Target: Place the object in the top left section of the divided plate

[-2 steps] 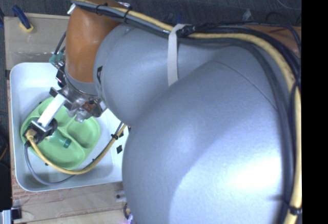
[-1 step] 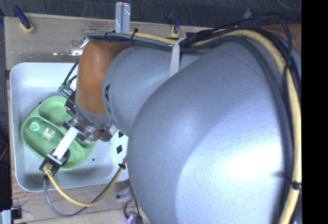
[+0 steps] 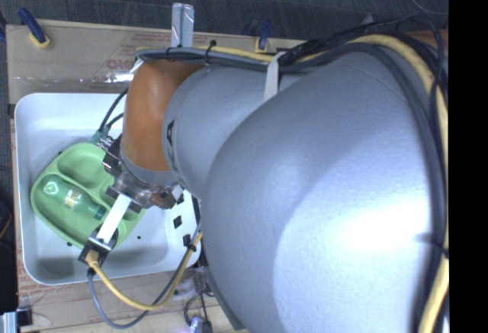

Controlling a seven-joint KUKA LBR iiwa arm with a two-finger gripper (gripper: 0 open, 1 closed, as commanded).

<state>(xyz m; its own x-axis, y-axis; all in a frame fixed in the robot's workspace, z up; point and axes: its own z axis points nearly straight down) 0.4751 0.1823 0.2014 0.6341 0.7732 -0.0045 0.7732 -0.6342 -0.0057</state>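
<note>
We look down on the surface (image 3: 76, 49), and the grey arm (image 3: 320, 194) covers most of the view, reaching in from the right. Its orange band (image 3: 149, 118) stands above the left white bin (image 3: 30, 118). Below the band, the tool (image 3: 126, 190) hangs over the right part of the green divided plate (image 3: 57, 213). The wrist hides the tool from us, so we cannot tell if it is released or clenched, or if it is grasping anything.

The plate lies in the left part of the bin, close to the bin's left wall. Its upper section shows bare green next to the wrist.

The object (image 3: 72, 200) is small and pale yellow. It lies inside the plate, in its left half and near its middle, just left of the tool. Just to its lower right we see a blue-green piece (image 3: 97, 211). We cannot say if this piece belongs to the object or is a separate thing. Taken together, they form a short line, and this long axis runs from the upper left to the lower right, pointing toward the tool. The object is too small for us to tell which end is which, and we also cannot tell in which section of the plate it lies.
</note>
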